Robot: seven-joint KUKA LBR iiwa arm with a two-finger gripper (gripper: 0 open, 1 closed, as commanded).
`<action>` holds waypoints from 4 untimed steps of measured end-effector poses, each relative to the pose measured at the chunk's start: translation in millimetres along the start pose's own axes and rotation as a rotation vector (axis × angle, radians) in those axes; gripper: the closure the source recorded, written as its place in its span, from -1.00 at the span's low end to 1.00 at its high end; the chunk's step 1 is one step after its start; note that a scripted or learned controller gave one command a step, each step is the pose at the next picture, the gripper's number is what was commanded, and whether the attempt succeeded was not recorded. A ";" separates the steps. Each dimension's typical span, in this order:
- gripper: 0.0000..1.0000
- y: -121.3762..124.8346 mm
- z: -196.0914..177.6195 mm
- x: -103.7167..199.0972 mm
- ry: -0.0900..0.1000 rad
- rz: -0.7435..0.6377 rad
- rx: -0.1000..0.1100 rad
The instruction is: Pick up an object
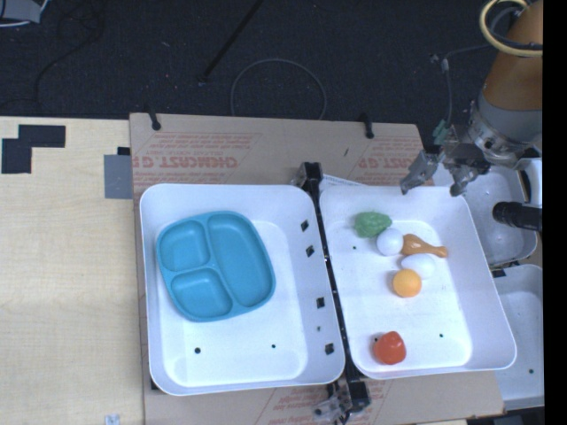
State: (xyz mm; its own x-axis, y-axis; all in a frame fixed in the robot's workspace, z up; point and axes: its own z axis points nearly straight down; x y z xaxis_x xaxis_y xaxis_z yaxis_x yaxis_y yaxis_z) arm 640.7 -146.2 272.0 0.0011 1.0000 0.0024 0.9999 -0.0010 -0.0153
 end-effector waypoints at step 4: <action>-1.00 -5.1 134.9 -3.6 -0.001 -0.001 -0.008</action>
State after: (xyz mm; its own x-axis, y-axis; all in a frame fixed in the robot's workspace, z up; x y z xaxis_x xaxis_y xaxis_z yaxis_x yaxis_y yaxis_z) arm 633.5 -149.4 137.3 0.0000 1.0000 0.0015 1.0000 0.0000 -0.0070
